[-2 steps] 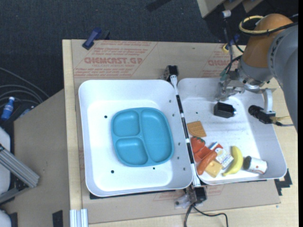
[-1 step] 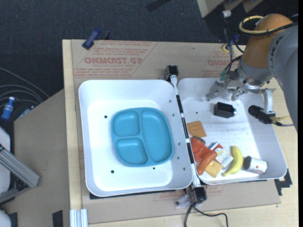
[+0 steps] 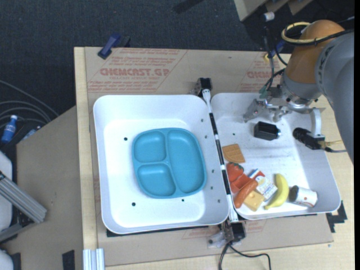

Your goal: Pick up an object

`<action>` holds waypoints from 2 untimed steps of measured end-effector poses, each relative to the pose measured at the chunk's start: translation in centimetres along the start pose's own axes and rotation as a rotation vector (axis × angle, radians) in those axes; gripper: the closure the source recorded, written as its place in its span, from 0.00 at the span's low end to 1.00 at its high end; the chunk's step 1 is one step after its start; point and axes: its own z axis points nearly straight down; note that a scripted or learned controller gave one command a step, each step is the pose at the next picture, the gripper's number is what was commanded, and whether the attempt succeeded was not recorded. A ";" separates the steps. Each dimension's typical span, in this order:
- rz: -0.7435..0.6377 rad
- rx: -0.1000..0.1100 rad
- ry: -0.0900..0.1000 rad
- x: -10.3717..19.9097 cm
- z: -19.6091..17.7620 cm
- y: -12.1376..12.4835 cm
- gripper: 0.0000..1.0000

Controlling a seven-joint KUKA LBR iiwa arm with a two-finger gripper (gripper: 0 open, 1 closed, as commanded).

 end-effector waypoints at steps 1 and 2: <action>-0.001 -0.002 -0.001 0.0 -1.1 0.1 1.00; -0.001 -0.002 -0.001 0.0 -1.1 0.1 0.00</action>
